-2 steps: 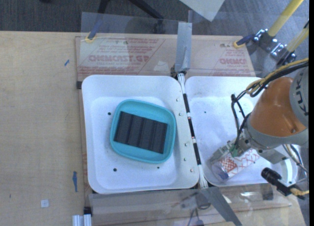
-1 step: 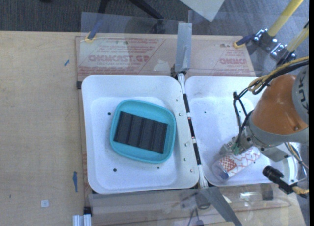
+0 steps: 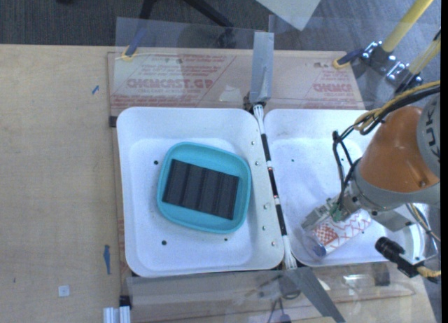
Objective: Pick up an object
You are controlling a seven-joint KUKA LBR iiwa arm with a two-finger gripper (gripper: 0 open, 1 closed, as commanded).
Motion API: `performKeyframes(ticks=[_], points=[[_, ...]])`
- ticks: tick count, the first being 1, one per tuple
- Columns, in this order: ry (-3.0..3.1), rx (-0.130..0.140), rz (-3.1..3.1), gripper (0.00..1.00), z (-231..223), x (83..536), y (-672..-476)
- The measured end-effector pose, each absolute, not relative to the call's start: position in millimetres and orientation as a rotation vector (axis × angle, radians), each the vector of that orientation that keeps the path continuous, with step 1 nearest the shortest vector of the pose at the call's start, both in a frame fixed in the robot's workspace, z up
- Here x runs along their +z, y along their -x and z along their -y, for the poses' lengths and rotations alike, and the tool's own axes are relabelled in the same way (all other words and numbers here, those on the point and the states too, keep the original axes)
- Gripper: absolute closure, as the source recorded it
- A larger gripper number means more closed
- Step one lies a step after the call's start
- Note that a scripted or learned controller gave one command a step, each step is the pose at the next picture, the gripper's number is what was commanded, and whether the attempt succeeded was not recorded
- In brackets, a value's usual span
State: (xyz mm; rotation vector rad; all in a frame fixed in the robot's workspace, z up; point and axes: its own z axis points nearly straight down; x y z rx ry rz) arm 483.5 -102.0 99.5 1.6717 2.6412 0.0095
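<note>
Two white bins [image 3: 140, 174] sit side by side. The left bin holds one teal tray [image 3: 204, 187] carrying four dark bars [image 3: 201, 188]. Right of that tray, the other bin [image 3: 301, 146] holds one red-patterned white packet [image 3: 341, 232]. One arm [image 3: 395, 157] hangs over that bin.

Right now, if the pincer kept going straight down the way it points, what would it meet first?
Most likely the red-and-white patterned packet in the right bin. The pincer points down at the packet's upper left end and looks close to it, though a single slanted view leaves the gap unclear.
</note>
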Motion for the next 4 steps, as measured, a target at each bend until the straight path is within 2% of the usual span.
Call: performKeyframes(ticks=[1, 2, 3, 4], points=[[-1.836, -0.001, -2.547, 0.0, 148.4, 182.2, -479.7], [-1.952, 0.006, -2.457, 0.0, 184.7, 149.0, -481.5], [-1.629, 0.009, -2.665, 0.0, 130.4, 89.7, -484.8], [-1.32, 0.001, -2.846, 0.0, 98.3, 162.0, -485.6]])
